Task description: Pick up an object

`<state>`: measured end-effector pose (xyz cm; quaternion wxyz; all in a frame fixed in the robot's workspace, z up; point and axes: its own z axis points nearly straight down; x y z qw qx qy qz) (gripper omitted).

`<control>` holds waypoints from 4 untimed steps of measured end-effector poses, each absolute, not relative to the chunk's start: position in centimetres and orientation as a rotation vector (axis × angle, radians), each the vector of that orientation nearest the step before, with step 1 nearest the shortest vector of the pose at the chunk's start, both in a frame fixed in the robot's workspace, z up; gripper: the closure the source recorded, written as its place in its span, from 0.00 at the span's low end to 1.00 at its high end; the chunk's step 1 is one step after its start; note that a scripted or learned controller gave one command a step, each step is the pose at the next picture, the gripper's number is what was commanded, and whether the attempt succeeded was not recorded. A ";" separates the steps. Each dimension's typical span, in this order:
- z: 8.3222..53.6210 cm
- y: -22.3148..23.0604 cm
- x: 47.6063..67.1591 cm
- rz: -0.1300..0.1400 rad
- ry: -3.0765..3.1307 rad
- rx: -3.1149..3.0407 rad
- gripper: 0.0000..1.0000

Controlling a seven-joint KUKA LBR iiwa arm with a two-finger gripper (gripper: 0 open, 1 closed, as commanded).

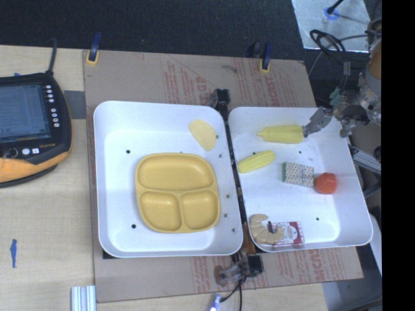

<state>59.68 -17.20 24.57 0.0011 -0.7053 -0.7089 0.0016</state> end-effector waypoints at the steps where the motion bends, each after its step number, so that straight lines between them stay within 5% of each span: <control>1: 18.4 -16.5 65.5 0.010 -2.226 -2.210 0.00; 2: 9.1 -15.5 65.5 0.013 -2.227 -2.209 0.00; 4: 9.2 -21.1 65.6 0.005 -2.219 -2.212 0.00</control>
